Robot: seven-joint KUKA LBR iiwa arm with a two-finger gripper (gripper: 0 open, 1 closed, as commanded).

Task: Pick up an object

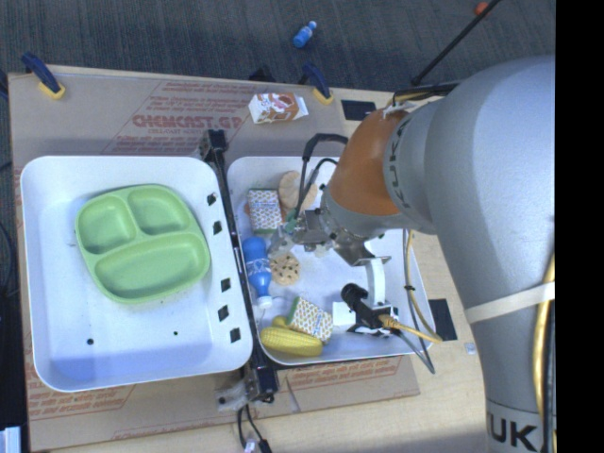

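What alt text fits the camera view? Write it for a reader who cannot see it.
A grey arm with an orange band reaches from the right over the right white bin, its claw low among small items: a blue bottle, a cookie, a banana and patterned packets. The left white bin holds a green divided plate.

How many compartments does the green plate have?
3. The green plate in the left bin has two small compartments along its far side and one large near one.
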